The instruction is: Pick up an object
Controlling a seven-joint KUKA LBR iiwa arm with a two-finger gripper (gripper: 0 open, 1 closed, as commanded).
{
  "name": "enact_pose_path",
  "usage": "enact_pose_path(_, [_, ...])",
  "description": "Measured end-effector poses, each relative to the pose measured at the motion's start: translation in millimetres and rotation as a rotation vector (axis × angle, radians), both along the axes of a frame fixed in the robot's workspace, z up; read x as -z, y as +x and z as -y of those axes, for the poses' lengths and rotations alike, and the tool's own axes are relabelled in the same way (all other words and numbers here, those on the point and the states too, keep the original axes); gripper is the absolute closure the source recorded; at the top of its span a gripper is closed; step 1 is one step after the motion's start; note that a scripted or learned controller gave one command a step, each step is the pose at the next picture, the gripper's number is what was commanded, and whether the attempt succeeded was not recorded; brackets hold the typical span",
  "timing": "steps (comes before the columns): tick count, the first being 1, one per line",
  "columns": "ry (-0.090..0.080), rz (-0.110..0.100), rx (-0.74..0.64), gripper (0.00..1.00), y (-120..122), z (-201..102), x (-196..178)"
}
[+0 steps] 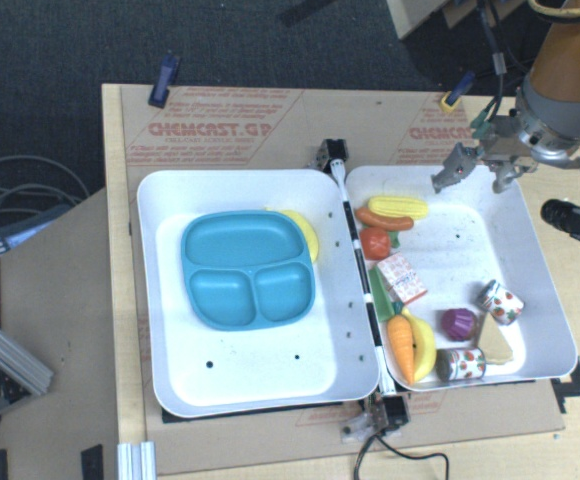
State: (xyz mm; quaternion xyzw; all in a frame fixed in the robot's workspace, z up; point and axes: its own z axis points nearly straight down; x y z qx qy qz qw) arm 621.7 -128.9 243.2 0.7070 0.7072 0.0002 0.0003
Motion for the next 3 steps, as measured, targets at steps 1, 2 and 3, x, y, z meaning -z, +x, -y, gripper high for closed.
enact_pose_path(1, [0.002, -0.004, 0.0, 0.0, 34.5, -36.1, 96.0])
enact_pose_path(2, [-0.001, 0.008, -0.002, 0.0, 46.1, -32.3, 140.4])
enact_pose_path(3, [-0.001, 0.001, 0.001, 0.0, -32.9, -17.2, 157.9])
